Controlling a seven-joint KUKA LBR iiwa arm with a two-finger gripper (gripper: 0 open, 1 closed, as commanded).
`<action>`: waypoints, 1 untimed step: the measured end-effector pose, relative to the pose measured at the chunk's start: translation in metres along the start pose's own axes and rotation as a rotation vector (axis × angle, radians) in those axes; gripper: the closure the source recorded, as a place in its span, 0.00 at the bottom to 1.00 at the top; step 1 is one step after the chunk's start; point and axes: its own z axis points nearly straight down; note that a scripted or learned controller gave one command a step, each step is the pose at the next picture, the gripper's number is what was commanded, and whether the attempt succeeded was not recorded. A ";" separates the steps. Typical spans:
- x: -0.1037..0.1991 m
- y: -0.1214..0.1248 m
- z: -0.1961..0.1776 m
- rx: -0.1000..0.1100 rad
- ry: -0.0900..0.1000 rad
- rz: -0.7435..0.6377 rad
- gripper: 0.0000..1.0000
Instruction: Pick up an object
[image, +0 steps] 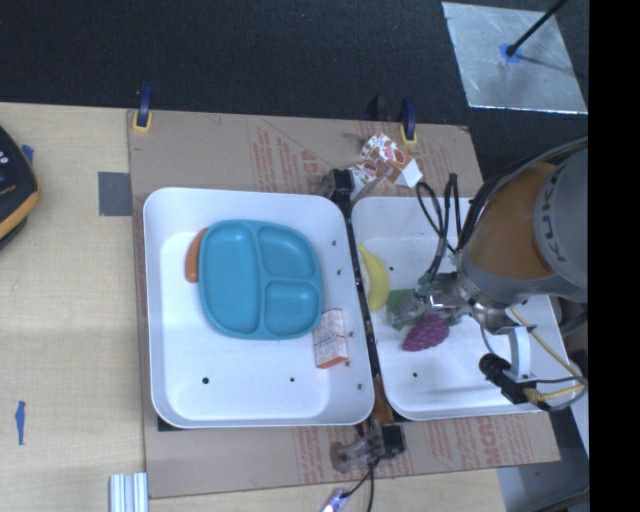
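In the left shallow white plastic bin (170, 300) lies a turquoise divided plate (260, 278), an orange strip (191, 258) peeking from its left edge, and a small white packet with red print (330, 338) at lower right. The right white bin (440, 390) holds a yellow curved piece (375, 278), something green (402, 301) and a purple grape-like cluster (425, 332). The grey arm wears an orange band (510, 235). Beneath lies brown cardboard printed in red (290, 150).

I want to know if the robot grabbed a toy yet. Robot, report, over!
Gripper low in right bin, grip not visible. Purple grapes just beside it, nothing seen held. Banana and green piece crowd close.
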 end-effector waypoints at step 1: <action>-0.001 0.000 -0.010 0.002 -0.002 -0.004 1.00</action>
